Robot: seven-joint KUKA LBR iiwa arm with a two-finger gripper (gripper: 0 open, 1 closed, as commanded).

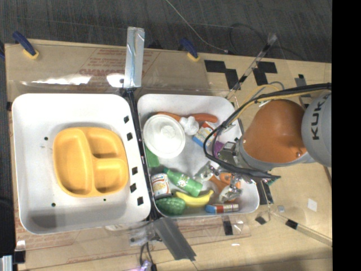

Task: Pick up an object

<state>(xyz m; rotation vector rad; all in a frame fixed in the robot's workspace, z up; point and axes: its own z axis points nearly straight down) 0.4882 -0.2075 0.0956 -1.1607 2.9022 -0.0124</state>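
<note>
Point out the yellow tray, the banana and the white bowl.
yellow tray (90, 161): camera view, on the divider between its compartments.
banana (194, 198): camera view, on the middle of its curve.
white bowl (164, 135): camera view, on its inside centre.

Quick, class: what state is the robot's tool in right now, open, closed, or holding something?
Tool: low in the right bin among the objects; open, closed or holding cannot be told.
</note>
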